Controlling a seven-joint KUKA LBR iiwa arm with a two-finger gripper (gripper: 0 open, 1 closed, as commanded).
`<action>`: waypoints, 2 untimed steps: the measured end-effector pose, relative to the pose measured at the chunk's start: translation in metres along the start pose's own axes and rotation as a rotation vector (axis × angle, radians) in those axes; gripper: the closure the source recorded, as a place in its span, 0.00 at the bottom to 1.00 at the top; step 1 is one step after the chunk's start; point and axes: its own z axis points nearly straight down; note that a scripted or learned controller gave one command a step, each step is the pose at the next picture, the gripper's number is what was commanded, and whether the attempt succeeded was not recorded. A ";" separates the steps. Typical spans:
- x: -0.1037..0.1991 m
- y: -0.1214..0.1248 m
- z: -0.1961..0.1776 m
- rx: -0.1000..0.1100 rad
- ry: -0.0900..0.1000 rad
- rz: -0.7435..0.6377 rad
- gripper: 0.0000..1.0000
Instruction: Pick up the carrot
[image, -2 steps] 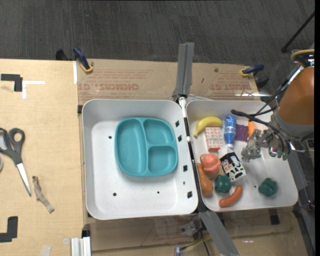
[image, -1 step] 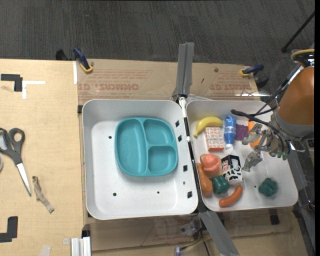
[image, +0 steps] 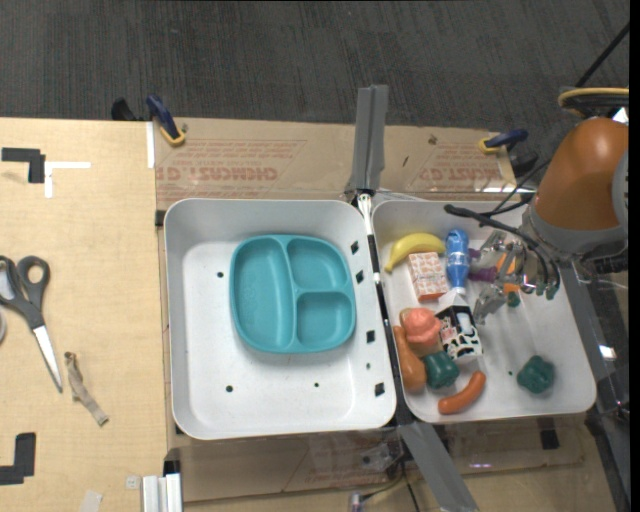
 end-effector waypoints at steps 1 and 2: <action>-0.002 0.000 -0.011 0.000 -0.006 -0.001 1.00; 0.039 0.049 -0.102 0.000 0.002 0.022 1.00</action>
